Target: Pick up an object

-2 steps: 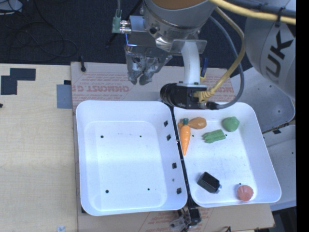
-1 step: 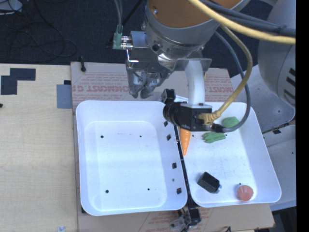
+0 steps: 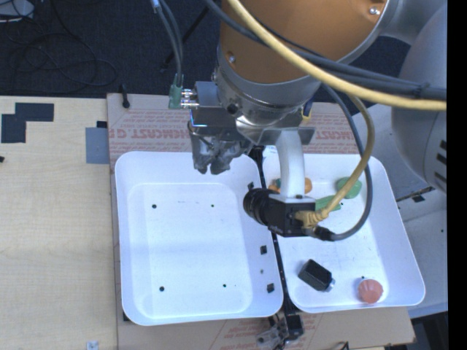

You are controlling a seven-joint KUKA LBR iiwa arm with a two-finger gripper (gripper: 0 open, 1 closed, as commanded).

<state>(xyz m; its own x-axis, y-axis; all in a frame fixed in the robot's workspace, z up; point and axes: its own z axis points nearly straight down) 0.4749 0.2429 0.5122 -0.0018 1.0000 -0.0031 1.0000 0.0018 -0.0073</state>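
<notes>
Broad orange band (image 3: 299, 20) capping a grey metal wrist ring (image 3: 266, 97), with one small silver screw set in the orange near the pale grey arm shell (image 3: 419, 86). Thick yellow cable (image 3: 321, 57) and dark cables draped across the band. Below the ring, a dark grey gripper (image 3: 214, 159) of rough, angular shape; beside it a small green connector (image 3: 176, 97). Under the ring, a white post ending in a black fitting (image 3: 273, 210)

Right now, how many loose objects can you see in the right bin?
4: a black block and a pink ball near the front, a green piece and an orange piece further back. The arm may hide more.
</notes>
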